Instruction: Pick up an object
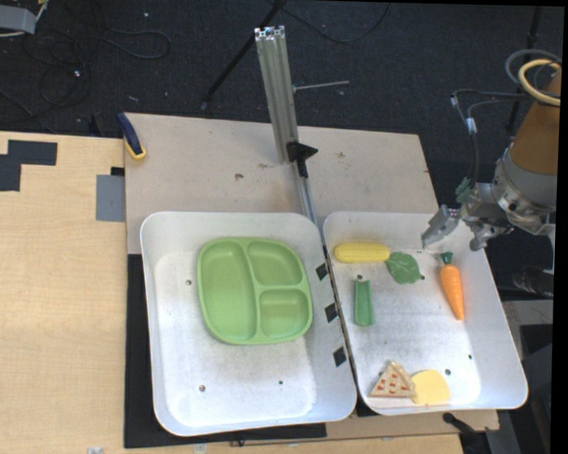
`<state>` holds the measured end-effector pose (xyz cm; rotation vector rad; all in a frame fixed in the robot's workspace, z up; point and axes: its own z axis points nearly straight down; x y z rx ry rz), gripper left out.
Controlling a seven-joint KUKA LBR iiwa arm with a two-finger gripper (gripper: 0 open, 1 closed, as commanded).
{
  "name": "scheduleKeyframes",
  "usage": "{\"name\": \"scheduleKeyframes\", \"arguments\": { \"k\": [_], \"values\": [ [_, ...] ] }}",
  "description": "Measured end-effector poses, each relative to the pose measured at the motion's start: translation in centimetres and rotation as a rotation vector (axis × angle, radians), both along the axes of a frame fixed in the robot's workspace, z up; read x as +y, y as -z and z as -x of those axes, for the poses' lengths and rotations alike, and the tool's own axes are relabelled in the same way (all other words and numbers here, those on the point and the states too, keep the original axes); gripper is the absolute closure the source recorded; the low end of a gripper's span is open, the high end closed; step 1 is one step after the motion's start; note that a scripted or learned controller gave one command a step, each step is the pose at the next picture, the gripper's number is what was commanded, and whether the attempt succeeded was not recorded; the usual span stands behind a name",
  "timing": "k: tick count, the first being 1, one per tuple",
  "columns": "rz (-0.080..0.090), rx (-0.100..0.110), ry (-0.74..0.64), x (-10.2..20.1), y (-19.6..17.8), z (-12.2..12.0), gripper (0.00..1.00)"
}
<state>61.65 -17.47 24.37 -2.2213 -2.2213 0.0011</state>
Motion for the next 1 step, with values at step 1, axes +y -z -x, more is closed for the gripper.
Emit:
{"name": "scheduleKeyframes", "arguments": {
  "k": [1],
  "values": [
    [-0.001, 0.006, -0.004, 0.46, 4.85, -0.75, 0.0]
  ]
}}
